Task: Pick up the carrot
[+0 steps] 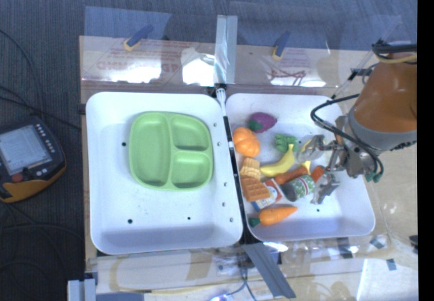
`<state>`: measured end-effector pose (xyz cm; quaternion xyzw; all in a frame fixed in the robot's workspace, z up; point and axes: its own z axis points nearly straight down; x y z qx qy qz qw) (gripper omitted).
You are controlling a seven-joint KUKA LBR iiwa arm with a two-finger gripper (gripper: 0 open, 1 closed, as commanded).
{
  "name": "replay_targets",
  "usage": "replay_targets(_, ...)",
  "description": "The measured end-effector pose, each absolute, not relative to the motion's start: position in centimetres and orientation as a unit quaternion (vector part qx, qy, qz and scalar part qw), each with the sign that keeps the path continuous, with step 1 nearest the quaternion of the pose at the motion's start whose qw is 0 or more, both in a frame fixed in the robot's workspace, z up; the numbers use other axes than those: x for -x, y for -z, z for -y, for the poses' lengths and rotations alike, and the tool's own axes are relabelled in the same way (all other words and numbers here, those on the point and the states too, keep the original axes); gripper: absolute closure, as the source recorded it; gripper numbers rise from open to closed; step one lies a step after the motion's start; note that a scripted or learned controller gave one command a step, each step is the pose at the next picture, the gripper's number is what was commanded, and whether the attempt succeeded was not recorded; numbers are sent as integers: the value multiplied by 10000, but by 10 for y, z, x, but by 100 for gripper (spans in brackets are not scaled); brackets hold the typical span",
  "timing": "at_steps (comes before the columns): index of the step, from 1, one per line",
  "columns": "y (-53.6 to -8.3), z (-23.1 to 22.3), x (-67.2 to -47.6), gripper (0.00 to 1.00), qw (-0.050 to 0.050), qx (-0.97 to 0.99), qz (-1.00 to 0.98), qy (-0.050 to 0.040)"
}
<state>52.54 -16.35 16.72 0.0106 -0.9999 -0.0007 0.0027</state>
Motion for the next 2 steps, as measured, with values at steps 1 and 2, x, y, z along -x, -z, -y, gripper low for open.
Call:
replay_targets(1, -132, 102, -493, 0, 13, 1223, 9925, 4)
replay_targets(2, -186, 73, -510, 0, -31, 1483, 9889, 1)
